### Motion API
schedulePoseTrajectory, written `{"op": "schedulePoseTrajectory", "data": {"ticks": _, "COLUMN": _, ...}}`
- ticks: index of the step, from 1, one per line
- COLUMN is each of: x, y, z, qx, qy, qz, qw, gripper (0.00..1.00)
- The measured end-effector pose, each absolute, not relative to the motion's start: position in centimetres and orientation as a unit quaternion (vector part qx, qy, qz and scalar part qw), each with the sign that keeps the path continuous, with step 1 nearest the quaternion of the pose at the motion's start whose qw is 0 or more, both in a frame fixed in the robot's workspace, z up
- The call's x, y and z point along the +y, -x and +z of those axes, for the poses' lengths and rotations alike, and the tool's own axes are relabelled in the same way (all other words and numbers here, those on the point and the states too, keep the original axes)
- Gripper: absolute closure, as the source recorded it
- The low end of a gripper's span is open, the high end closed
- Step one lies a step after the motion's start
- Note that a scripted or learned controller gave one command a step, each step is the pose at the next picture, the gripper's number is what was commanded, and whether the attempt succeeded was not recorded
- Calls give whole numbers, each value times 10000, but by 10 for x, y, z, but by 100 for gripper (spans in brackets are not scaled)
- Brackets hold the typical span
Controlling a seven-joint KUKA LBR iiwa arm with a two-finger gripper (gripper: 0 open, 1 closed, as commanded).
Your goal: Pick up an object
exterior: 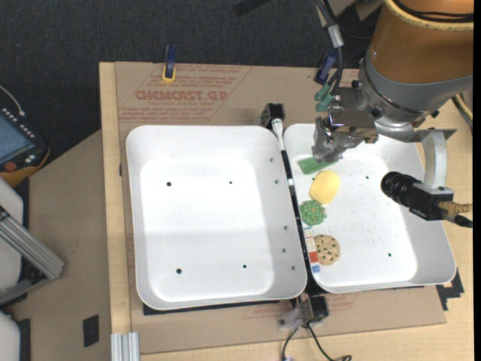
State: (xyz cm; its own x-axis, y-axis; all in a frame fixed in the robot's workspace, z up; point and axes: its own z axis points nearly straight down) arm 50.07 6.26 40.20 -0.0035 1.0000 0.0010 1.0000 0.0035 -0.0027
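My gripper (326,153) hangs over the right bin (391,232), near its far left corner. Its fingertips are down at a flat green piece (308,165) that lies on the bin floor. Just in front of that lies a yellow rounded object (325,187). A green dotted ball (313,213) sits closer to the camera, by the bin's left wall. A tan cookie-like disc with dark spots (325,249) lies nearest the front. The fingers' state is hidden by the wrist above them.
The left bin (203,209) stands beside the right one, sharing a black divider clamp (272,116). A black cylindrical camera (409,192) on the arm overhangs the right bin. Cables trail from the wrist. A blue clip (170,65) holds the cardboard at the back.
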Motion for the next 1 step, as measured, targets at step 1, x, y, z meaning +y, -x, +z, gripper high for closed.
{"op": "schedulePoseTrajectory", "data": {"ticks": 1, "x": 113, "y": -481, "z": 486, "qx": -7097, "qy": 7045, "qz": -54, "qw": -25, "gripper": 100}}
